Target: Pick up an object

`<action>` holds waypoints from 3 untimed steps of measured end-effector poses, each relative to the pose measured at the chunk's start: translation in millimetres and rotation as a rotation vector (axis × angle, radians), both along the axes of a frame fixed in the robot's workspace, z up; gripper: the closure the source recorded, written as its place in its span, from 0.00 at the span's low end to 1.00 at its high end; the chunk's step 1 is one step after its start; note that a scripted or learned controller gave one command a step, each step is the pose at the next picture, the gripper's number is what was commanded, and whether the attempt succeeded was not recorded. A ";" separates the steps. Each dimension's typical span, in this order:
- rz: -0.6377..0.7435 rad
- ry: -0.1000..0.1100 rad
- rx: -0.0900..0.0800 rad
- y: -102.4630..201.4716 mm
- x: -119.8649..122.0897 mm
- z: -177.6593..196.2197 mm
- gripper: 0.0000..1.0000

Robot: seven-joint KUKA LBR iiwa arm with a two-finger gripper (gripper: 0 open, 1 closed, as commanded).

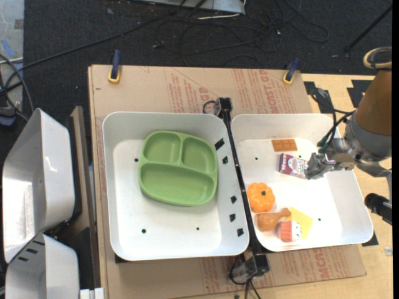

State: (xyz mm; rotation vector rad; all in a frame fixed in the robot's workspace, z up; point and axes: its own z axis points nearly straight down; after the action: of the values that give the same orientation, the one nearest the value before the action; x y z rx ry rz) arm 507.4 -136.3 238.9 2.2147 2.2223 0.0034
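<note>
The gripper (313, 167) is being held low over the right bin (349, 195), at the right end of a small purple carton (292, 164). Its dark fingers are seen right against the carton's edge, but whether they are open or closed around it cannot be told from this view. The carton is lying in the upper middle of the right bin. Just above it, an orange cracker (284, 145) is lying flat. Below the carton, a small orange pumpkin (261, 196) is sitting near the bin's left wall. Lower still, a tan chicken drumstick (273, 219), a yellow cheese wedge (302, 217) and a red and white piece (288, 231) are lying close together. In the left bin (118, 185), 1 green divided plate (179, 167) with 3 compartments is resting.
</note>
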 end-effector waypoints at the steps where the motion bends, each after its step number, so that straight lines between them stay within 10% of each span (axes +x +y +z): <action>1: 0.001 0.000 0.000 -0.1 1.2 39.4 1.00; 3: 0.005 0.003 0.002 101.8 44.5 15.1 1.00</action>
State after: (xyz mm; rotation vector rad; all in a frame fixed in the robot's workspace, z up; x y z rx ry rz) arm 552.0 -34.5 254.0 2.2111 2.2305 0.0022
